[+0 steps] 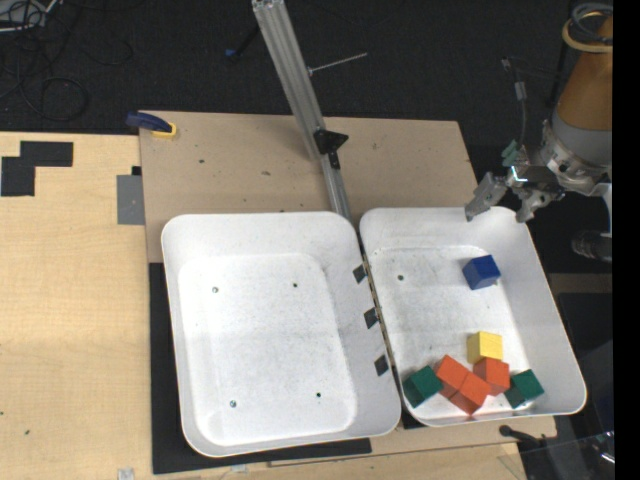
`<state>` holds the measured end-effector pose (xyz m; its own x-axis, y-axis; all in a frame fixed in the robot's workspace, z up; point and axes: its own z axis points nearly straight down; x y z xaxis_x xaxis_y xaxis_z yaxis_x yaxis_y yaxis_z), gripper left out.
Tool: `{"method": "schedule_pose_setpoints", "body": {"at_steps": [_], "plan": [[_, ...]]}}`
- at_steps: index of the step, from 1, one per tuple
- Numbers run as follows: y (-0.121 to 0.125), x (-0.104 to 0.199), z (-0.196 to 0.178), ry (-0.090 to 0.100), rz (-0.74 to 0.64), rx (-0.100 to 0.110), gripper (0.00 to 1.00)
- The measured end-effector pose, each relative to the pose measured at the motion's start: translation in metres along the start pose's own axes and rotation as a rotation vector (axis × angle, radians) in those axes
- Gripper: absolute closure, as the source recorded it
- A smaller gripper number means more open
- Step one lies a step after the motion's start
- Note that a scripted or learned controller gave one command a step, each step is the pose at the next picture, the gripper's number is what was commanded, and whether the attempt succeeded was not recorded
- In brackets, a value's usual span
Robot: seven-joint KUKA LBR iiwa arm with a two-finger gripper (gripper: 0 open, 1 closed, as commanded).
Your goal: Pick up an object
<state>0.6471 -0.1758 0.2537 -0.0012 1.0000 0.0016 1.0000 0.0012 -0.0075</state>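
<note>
- Nearest the camera, at the front corner of the right bin [560, 313], a tight cluster of blocks lies touching: a green block [422, 383] at its left, two orange blocks [453, 373] and [491, 374] in the middle with a red-orange one [468, 395] in front, a yellow block [488, 345] behind them, and a second green block [524, 388] at the right by the rim
- Farther back in the same bin, well apart from the cluster, a blue block [481, 271] sits alone
- The left bin [200, 243] lies just beside the right one, their rims meeting along the middle
- The gripper [505, 200] hovers over the right bin's far right corner, its two fingers spread apart with nothing between them, touching no block
- Behind it the arm's wrist rises up and to the right, toward the orange band [587, 80]
- Farthest back, a slanted metal rail [298, 83] leans across the bench [250, 163]
</note>
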Motion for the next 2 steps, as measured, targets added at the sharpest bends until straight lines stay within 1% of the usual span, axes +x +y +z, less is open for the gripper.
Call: {"method": "schedule_pose_setpoints", "body": {"at_steps": [1, 2], "plan": [[0.001, 0.001, -0.003, -0.002, -0.004, -0.004, 0.00], [0.003, 0.009, 0.058, 0.000, -0.002, 0.001, 0.00]]}}
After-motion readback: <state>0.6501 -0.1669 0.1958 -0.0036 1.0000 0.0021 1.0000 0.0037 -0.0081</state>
